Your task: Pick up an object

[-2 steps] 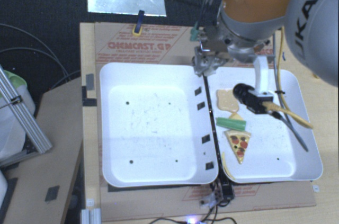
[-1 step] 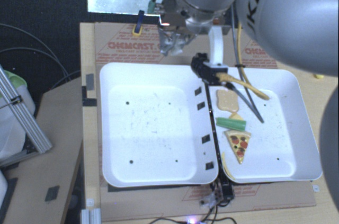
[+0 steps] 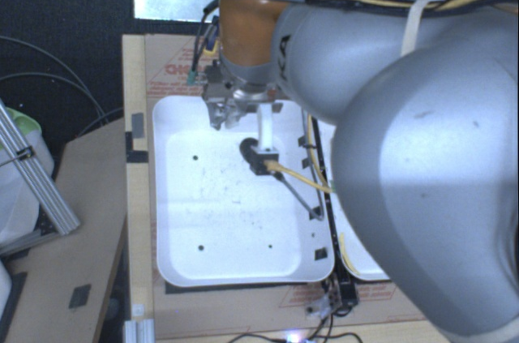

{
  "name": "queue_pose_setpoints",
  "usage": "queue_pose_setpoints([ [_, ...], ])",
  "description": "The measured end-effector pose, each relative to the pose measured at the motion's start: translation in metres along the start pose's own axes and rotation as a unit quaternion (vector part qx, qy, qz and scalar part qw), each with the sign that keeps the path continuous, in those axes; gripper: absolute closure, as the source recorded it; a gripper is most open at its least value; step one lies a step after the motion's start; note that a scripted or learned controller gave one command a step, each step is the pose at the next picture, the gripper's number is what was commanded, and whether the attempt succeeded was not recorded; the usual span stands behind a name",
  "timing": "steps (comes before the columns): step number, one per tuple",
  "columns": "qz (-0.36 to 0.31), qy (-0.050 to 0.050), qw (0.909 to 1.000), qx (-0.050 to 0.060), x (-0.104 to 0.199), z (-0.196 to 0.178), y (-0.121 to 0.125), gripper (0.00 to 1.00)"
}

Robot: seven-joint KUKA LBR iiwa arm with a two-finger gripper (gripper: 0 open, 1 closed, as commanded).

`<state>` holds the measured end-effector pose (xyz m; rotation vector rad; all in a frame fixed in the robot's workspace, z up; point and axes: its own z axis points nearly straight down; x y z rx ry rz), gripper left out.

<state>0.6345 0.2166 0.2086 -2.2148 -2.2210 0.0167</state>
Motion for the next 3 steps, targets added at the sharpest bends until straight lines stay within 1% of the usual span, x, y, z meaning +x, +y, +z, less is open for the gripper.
queue_pose_setpoints([
  [1, -0.002, 0.003, 1.0000, -0.008, 0.019, -0.014, 0.035, 1.00],
  [2, 0.002, 0.002, 1.0000, -0.003, -0.013, -0.036, -0.062, 1.00],
  [3, 0.002, 0.001, 1.0000, -0.003, -0.036, -0.022, -0.135, 1.00],
])
